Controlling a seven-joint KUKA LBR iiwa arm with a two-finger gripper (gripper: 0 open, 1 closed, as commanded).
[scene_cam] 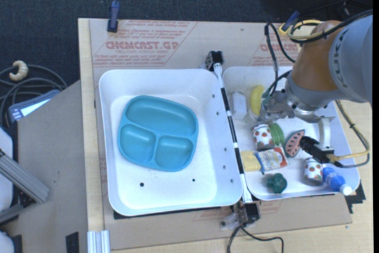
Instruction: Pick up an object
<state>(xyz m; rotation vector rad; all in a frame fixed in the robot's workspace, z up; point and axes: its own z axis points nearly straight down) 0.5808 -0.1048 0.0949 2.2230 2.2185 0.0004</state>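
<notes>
The gripper [273,111] hangs low in the right bin [349,178], over the far end of a crowded pile: a yellow piece [256,99], a strawberry-print can [262,136], a watermelon slice [294,142], a snack packet [272,159] and a dark green lump [276,183]. The arm's bulk hides its tip, so I cannot tell its state. The left bin [112,89] holds a blue divided tray [157,132]. The board [148,41] on the far side reads "CHEMCAST".
</notes>
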